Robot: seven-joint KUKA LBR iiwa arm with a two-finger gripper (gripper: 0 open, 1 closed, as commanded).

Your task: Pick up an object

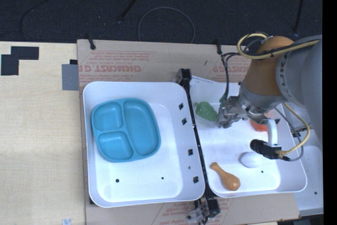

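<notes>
In the right bin (pixel 295 182) a green lumpy object (pixel 206 110) lies near the left wall. My gripper (pixel 226 116) is down in this bin just right of the green object, close to it, with nothing visibly held. A white egg-shaped object (pixel 251 159) lies further front. An orange drumstick-shaped object (pixel 226 176) lies near the bin's front edge. A small red-orange object (pixel 258 126) peeks out from under the wrist, partly hidden.
The left bin (pixel 105 187) holds a blue divided plate (pixel 125 129). A black divider (pixel 192 134) runs between the two bins. The grey arm with its orange band (pixel 266 74) covers the right bin's back right part.
</notes>
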